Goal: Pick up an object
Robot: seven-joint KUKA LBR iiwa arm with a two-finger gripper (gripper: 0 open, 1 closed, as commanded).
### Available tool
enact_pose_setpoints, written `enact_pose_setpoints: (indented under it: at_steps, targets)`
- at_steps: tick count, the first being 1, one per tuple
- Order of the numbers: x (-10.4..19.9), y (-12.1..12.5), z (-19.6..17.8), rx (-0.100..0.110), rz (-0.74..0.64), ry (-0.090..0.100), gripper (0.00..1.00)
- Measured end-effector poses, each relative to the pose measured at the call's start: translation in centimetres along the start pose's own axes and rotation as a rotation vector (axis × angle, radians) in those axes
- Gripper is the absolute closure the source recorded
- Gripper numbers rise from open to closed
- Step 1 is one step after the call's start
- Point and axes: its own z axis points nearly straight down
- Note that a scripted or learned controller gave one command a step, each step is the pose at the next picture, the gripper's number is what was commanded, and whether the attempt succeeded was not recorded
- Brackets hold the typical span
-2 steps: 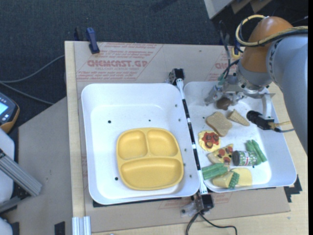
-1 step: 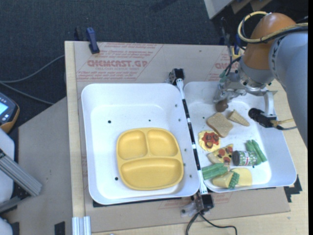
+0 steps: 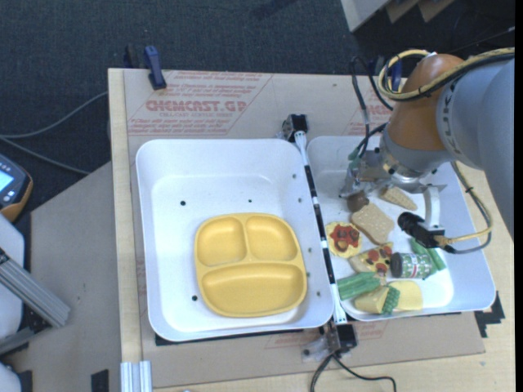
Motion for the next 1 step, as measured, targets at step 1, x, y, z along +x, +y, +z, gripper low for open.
enact_pose_setpoints:
  at_steps: [1]
  targets:
    - [4.94,-7.90,-10.07,0.013,-0.003,0.006,1.00]
